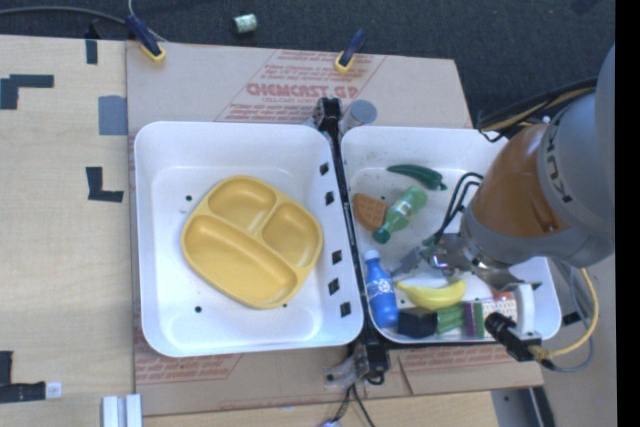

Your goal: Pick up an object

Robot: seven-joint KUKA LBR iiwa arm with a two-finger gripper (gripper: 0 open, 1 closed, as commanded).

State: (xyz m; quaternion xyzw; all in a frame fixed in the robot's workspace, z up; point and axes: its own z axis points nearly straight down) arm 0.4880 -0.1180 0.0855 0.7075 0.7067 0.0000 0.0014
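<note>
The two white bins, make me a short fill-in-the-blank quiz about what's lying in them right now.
1. The left bin holds a divided tray coloured ______.
2. The banana lies in the ______ bin.
3. The blue bottle has a cap coloured ______.
4. The arm's band above the wrist is ______.

Missing words: yellow; right; white; orange

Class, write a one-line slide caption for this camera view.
KUKA arm's gripper lowered into the right bin above a banana; yellow divided tray in the left bin.
</note>
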